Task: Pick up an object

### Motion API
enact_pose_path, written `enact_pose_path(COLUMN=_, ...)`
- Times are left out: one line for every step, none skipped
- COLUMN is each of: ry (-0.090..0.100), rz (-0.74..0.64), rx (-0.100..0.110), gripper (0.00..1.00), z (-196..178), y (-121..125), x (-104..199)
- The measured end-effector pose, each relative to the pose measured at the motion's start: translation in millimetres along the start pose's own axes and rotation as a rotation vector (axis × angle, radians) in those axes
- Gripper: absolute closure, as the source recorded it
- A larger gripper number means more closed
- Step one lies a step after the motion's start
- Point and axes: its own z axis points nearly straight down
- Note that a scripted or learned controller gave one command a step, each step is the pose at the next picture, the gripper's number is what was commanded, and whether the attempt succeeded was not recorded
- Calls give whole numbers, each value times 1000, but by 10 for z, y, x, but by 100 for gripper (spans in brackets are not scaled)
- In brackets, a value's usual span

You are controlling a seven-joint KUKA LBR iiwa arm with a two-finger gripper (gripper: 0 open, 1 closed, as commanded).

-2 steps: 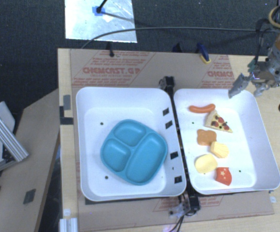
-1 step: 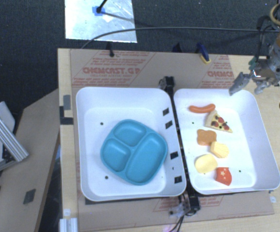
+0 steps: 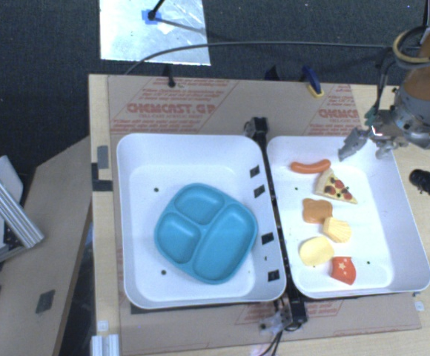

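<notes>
Right bin (image 3: 404, 221): six food pieces. Left bin (image 3: 137, 199): one blue tray (image 3: 205, 232). My gripper (image 3: 368, 146), right bin's 12 o'clock, fingers spread, holding nothing.

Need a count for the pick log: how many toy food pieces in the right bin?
6, none visibly hidden: orange sausage, pizza slice, brown piece, pale yellow ridged piece, yellow round piece, red piece.

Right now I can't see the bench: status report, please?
Pincer open, above right bin's far edge, holding nothing. Nearest: sausage, pizza slice. Nothing in the way.
</notes>
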Motion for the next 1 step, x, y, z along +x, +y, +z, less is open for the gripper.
enact_pose_path(ry=0, rz=0, rx=0, gripper=0, z=624, y=5, x=29)
